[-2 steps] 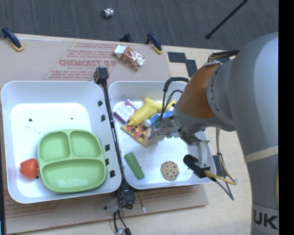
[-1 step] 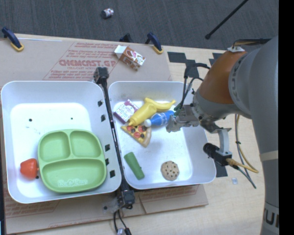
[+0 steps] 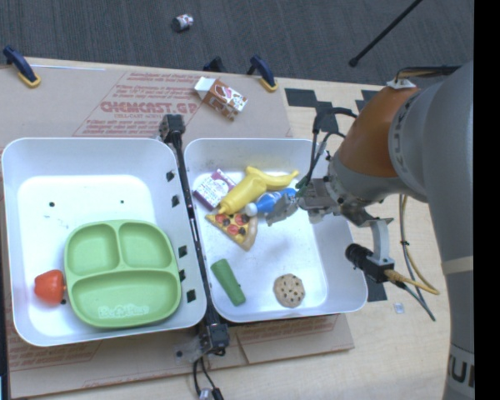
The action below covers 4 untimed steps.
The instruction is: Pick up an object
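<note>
Both bins (image 3: 92,152) are white. The divided plate (image 3: 122,272) is pale green, the tomato (image 3: 49,286) red, the banana (image 3: 252,187) yellow, the stick (image 3: 228,281) dark green, the cookie (image 3: 289,290) tan with dark chips. The arm (image 3: 417,140) is grey, banded orange.

arm (image 3: 437,140): broad, smooth grey casing with a rounded orange band above the wrist. wrist: darker grey metal fittings. thin black cables run along it; yellow and black wires trail below. gripper (image 3: 285,205): small, grey metal.
</note>
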Available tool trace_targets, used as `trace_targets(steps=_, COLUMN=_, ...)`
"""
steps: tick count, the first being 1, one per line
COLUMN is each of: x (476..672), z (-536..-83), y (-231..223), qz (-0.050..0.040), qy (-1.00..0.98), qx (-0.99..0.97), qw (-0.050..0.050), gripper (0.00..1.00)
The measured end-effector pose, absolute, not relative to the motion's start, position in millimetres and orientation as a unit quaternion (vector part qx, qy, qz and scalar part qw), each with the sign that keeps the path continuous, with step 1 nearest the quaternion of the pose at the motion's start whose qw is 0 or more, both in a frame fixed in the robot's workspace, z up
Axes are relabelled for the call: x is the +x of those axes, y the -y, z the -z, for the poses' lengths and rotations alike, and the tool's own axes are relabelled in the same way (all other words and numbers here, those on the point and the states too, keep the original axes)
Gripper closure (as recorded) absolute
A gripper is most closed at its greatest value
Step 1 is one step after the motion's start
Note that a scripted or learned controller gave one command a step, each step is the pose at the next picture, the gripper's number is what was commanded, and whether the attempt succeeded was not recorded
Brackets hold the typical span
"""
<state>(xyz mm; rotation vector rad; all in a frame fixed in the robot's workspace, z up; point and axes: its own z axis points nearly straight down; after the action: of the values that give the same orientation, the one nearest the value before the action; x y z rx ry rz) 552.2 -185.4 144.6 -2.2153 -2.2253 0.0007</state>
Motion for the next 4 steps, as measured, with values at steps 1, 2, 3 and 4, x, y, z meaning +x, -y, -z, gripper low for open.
trace_targets(steps=1, x=497.6, z=-91.2, y=175.3, qz=-0.0011, qy=0.71, qx=-0.705, qw=0.002, gripper=0.0)
trace_targets(steps=2, x=498.5, z=-101.5, y=175.3, qz=-0.0012, qy=0.711, qx=-0.703, qw=0.002, gripper=1.0)
trace_targets(steps=3, x=485.9, z=-160.9, y=135.7, qz=-0.0007, qy=0.71, qx=-0.704, qw=0.001, gripper=1.0)
trace_targets(steps=4, x=547.7, z=-96.3, y=106.7, qz=0.002, qy=0.71, qx=-0.704, qw=-0.002, gripper=1.0)
